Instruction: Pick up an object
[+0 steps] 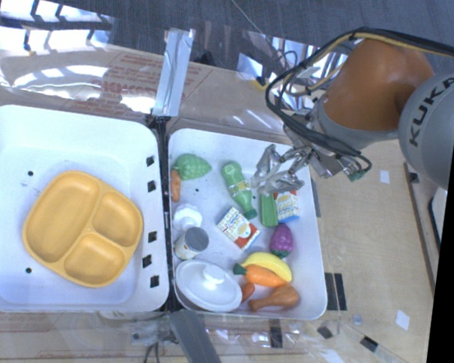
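Hand [276, 173]: poised just above the green bottle [269, 209] (grip state cannot be told).
Bottle axis: roughly up-down in view.

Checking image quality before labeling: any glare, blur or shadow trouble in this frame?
Camera view: strong glare on the reflective sheeting behind the bins and on the clear film along the front edge; the bins read bright but not blown out; toys like the banana and yellow divided plate are sharp; the gripper is slightly soft, shadows faint.
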`<state>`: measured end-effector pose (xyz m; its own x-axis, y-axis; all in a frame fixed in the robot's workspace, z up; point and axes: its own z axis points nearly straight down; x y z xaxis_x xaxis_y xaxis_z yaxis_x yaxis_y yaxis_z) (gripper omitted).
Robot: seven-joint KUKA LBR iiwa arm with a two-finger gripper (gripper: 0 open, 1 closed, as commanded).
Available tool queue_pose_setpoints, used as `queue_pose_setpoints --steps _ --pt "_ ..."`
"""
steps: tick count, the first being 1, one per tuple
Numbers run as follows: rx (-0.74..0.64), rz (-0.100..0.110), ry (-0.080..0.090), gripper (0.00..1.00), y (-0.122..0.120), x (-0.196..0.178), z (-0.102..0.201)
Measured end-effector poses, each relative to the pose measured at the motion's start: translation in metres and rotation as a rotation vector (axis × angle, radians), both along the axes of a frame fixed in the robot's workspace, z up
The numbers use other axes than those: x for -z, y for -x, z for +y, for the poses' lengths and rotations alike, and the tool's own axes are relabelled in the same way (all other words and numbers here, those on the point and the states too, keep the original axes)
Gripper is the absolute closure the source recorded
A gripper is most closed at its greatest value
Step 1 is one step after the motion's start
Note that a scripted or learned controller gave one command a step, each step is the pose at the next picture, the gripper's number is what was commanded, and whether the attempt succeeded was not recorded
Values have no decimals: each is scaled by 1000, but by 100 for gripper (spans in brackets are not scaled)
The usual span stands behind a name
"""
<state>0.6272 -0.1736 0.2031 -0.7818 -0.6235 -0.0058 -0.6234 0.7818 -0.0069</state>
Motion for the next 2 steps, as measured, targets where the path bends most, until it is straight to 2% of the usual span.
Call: queue_pose_setpoints --steps 1,2 --pt "73 6 -2 100 26 -24 37" --pt "98 11 -4 100 -4 100 85"
